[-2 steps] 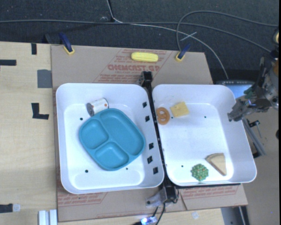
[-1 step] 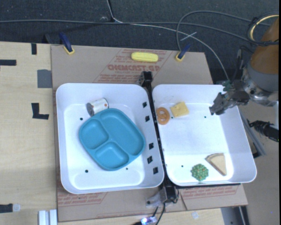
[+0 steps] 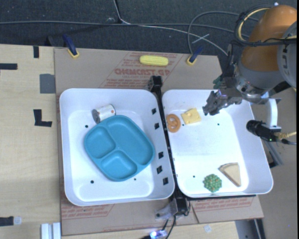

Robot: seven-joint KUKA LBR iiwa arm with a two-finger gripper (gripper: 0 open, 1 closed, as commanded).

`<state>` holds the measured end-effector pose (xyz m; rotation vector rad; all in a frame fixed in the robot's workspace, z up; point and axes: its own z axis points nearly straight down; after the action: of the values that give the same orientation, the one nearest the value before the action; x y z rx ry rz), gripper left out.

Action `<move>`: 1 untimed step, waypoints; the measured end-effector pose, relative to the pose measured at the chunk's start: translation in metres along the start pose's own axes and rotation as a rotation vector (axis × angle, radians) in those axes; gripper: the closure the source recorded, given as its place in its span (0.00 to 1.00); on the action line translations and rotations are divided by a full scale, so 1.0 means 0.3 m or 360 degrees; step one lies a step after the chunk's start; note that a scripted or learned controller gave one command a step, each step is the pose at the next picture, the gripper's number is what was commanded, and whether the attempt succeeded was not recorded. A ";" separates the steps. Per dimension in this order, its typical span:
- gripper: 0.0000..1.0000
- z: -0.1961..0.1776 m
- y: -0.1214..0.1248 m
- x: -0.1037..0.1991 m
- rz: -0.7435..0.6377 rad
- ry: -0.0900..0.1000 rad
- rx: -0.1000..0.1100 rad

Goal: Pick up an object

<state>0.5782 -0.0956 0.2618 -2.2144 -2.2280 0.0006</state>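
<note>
The grey arm with the orange band is seen at the upper right of the frame, and its dark two-finger gripper (image 3: 213, 107) is hung over the upper part of the right-hand shallow white bin (image 3: 249, 148), just right of a pale yellow cheese-like wedge (image 3: 191, 116). Whether the gripper is parted or closed cannot be told from this slanted view, and nothing is seen held in it. The step in hand is judged to be the approach: a target is being lined up, not yet grasped. The yellow wedge is the nearest candidate, and touching its left side a small brown pretzel-like ring (image 3: 173, 122) is found, close against the bin's left wall. For the next move, a short shift towards frame left and a descent would be called for, with the grasp centred on the wedge so the ring is not nudged. Plenty of bare floor is offered in the middle of this bin; a tan triangular slice (image 3: 232, 173) and a green bumpy ball (image 3: 212, 182) are kept well apart at the lower right, near the bottom rim. In the left-hand white bin (image 3: 70, 133) a blue compartment plate (image 3: 118, 147) and a small silvery can (image 3: 103, 113) lying on its side at its upper edge are seen. A yellow banana-like toy (image 3: 153, 60) is left on the cardboard above both bins.
</note>
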 end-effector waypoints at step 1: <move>1.00 0.057 0.060 0.156 0.0004 -0.0002 0.0002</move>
<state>0.5960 -0.0487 0.2447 -2.2176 -2.2251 0.0031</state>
